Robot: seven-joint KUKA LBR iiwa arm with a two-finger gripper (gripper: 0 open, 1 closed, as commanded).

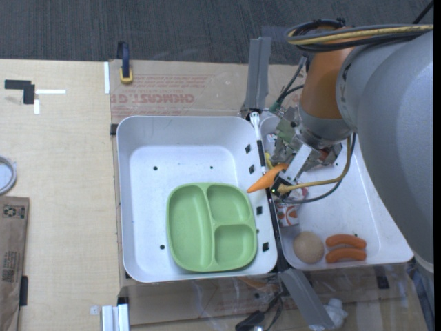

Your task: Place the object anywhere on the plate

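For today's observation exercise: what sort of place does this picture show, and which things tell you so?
Probably a robot test bench: a grey arm reaches over two white bins, with a green divided plate and toy-like food, a carrot and sausages.

Red print runs across the cardboard sheet (180,88) behind the left bin (131,185), upside down and mirrored from here; it cannot be read with certainty. A brown paper piece (12,254) at the desk's left edge carries a recycling mark.
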